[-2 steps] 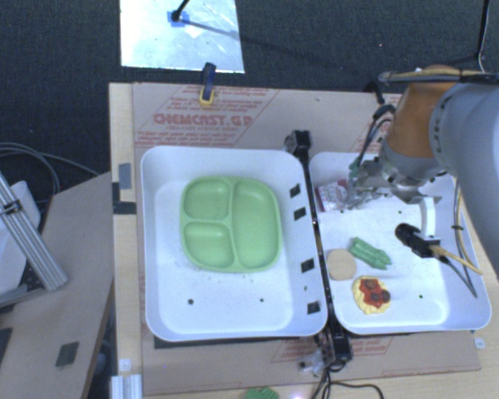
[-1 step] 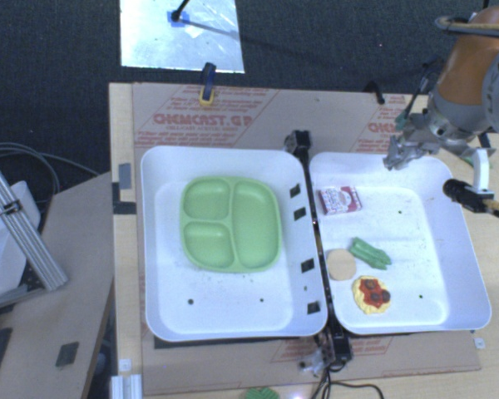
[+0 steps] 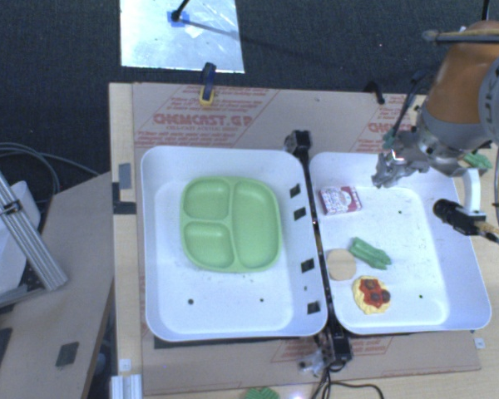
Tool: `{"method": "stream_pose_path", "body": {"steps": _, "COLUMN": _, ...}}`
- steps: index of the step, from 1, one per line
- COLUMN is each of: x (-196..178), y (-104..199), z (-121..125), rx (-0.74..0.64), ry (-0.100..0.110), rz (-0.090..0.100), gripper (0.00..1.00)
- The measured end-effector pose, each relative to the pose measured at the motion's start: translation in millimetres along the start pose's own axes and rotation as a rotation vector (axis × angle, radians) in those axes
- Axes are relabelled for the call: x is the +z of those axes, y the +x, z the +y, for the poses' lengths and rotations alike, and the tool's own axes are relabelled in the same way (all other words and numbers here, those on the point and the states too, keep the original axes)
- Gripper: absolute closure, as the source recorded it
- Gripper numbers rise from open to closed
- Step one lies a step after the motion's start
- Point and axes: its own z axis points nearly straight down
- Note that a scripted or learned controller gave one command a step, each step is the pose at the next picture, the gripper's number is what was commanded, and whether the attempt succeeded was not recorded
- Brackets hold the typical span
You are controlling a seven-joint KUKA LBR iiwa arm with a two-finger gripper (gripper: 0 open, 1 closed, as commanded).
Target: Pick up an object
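Objects for picking lie in the right bin (image 3: 461, 302): a red-and-white packet (image 3: 339, 199), a green pickle-shaped piece (image 3: 370, 253), a round tan disc (image 3: 342, 264) and a small yellow pizza-like piece with red spots (image 3: 372, 294). The gripper (image 3: 386, 174) hangs over the upper part of that bin, just beyond its back rim, at the end of the grey arm with the orange band (image 3: 468, 66) that comes in from the right. How its jaws stand cannot be told, and nothing can be seen held there.

Closest to the gripper is the packet, just below and to its left, lying flat on the bin floor. The green piece and the tan disc sit farther down, near each other in the bin's middle; the yellow piece lies below them, toward the front. A black cable fitting (image 3: 454, 216) rests over the right side of the bin.

Across the black divider, the left bin (image 3: 162, 306) holds a green compartment tray (image 3: 232, 224), well apart from the gripper.
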Motion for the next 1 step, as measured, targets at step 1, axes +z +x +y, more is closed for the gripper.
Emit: {"method": "stream_pose_path", "body": {"steps": 1, "x": 0.9, "y": -1.8, "z": 1.3, "rx": 0.001, "ry": -0.002, "rz": -0.001, "gripper": 0.0}}
